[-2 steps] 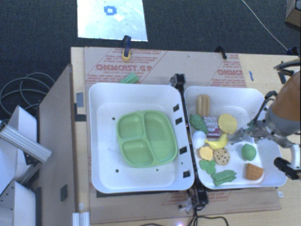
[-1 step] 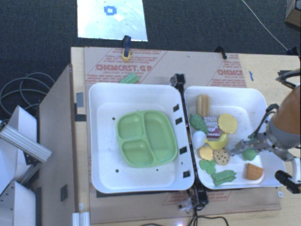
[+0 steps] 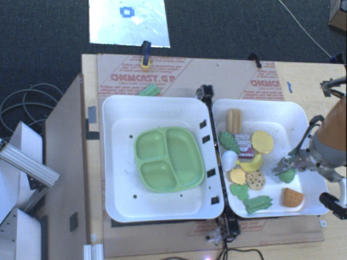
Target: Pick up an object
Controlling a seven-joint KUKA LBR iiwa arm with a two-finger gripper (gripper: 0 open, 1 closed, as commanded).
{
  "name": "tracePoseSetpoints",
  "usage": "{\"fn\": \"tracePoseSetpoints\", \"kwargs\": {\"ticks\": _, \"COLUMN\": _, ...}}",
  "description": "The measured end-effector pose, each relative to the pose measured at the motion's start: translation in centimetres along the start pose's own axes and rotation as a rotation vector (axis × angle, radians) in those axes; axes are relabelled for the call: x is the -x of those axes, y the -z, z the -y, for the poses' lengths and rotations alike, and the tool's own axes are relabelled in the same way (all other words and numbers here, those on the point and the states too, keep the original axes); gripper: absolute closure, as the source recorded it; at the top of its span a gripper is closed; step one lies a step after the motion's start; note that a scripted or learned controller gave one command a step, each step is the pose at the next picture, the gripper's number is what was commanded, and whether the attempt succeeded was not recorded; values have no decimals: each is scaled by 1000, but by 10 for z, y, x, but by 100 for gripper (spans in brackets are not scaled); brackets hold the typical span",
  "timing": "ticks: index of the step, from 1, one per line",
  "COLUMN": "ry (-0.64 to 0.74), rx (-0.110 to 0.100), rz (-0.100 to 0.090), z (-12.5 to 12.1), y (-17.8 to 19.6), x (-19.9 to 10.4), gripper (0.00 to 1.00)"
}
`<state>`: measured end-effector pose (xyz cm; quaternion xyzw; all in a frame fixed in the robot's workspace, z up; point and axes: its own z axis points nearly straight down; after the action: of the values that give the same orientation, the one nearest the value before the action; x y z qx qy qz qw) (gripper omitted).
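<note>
You see two white bins point(image 3: 116, 145), one green divided tray point(image 3: 168, 160), and about eleven toy food pieces point(image 3: 246, 164) in the right bin.

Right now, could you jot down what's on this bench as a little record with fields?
Left bin: holds a green divided plate
Right bin: holds a pile of toy food
Toy food seen: cookie, orange wedge, yellow round piece, tan stick
Hand: low in the right bin, at a small green piece
Grasp: cannot tell whether the green piece is held
</note>
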<state>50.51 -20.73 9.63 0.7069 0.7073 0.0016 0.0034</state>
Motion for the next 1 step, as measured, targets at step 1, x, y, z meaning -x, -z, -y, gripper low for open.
{"fn": "tracePoseSetpoints", "kwargs": {"ticks": 1, "ry": 12, "rx": 1, "rz": -2, "z": -76, "y": -11, "x": -79, "gripper": 100}}
